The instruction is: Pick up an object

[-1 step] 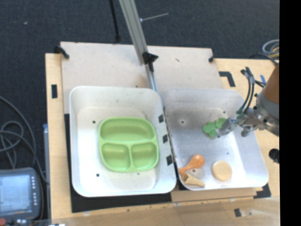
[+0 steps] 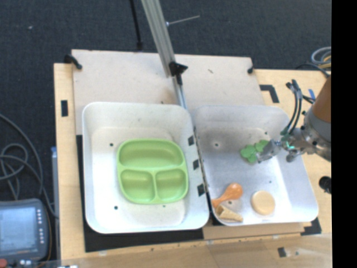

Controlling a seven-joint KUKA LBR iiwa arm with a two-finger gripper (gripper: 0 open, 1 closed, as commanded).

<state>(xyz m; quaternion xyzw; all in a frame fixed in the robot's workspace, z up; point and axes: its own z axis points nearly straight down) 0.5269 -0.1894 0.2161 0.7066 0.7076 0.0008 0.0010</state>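
A small green leafy toy (image 2: 252, 151) lies in the middle of the right bin (image 2: 234, 121). My gripper (image 2: 269, 151) reaches in from the right edge and its tip meets the toy's right side. Whether the toy sits inside its grasp is hidden by the gripper body. Near the bin's front wall lie an orange spoon-shaped piece (image 2: 230, 194), a tan cone (image 2: 229, 213) and a round tan biscuit (image 2: 263, 202).
The left bin (image 2: 100, 127) bears a green divided plate (image 2: 152, 170) in its middle. A metal camera pole (image 2: 162, 38) rises from behind the seam between the bins. Cables hang by the arm's wrist (image 2: 295, 102).
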